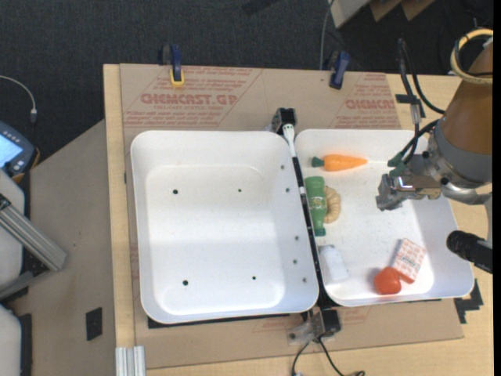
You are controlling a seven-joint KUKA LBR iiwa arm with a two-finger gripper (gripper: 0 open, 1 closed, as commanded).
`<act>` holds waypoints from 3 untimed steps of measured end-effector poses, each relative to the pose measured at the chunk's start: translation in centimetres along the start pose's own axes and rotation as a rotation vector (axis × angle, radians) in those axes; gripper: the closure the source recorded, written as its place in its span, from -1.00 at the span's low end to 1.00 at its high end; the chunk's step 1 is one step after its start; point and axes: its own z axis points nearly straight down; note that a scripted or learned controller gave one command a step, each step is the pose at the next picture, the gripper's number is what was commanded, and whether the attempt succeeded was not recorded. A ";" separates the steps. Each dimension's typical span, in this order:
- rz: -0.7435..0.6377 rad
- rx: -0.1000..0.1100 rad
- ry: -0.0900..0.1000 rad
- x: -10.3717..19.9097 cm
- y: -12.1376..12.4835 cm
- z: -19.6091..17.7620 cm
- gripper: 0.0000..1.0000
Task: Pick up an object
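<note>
Red tomato nearest, low in right bin beside pink packet. Gripper hovers mid-bin – finger state unclear (blurred). Best: descend squarely over lone carrot – away from wall.

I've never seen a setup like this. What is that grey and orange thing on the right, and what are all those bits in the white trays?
That is a robot arm reaching in from the right, filmed by one camera fixed above the bench. Its metal pincer hangs over the right shallow white bin; nothing shows between its tips. In that bin lie an orange toy carrot, a green bottle along the left wall, a tan curved piece beside it, a small white packet, a red ball-like object and a pink-and-white box. The left white bin sits alongside.
</note>
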 end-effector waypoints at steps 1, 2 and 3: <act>-0.001 -0.002 -0.001 0.0 0.1 -1.0 1.00; -0.004 0.009 0.005 6.2 -0.3 -1.6 1.00; 0.000 0.007 0.003 5.9 -0.2 -2.6 1.00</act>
